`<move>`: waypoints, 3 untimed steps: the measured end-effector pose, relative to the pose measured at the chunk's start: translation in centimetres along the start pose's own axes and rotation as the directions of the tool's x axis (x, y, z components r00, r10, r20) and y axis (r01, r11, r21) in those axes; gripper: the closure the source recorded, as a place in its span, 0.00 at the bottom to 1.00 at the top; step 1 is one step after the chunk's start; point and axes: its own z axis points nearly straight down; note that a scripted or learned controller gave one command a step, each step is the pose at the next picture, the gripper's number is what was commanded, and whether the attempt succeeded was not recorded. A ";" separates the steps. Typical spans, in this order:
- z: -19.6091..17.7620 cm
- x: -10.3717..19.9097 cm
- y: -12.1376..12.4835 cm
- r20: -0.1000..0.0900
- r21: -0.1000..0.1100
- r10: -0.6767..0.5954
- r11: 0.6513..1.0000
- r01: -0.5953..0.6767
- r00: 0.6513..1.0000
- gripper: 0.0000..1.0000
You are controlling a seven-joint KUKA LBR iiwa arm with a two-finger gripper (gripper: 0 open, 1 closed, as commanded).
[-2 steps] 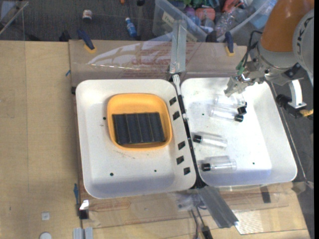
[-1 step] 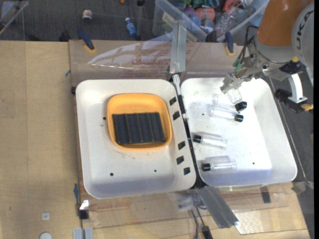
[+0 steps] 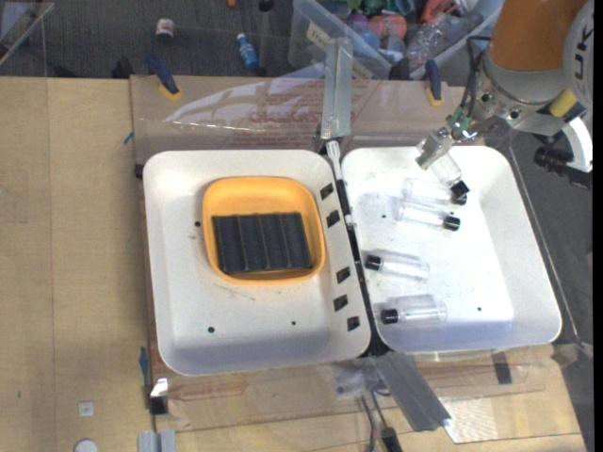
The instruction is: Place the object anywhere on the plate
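Gripper (image 3: 441,147) above right bin (image 3: 528,252), finger state unclear, clear vials (image 3: 426,217) faint against white, orange plate (image 3: 264,196) in left bin (image 3: 174,252).

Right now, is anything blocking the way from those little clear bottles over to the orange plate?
Only the raised divider where the two bins meet lies between the clear vials and the orange plate. A dark ridged block already covers much of the plate.

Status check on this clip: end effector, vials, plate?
End effector over right white bin, at the top clear black-capped vial; grip unclear. Three more vials loose there. Orange plate in left bin, holding a dark ribbed block.
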 end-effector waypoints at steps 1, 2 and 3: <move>-13.4 -0.3 -0.2 -0.001 0.001 -0.019 1.000 0.019 1.000 1.00; -18.7 -5.5 -3.1 0.002 -0.001 -0.210 0.978 0.210 0.978 1.00; -18.7 -9.6 -6.4 0.004 0.000 -0.534 0.845 0.534 0.845 1.00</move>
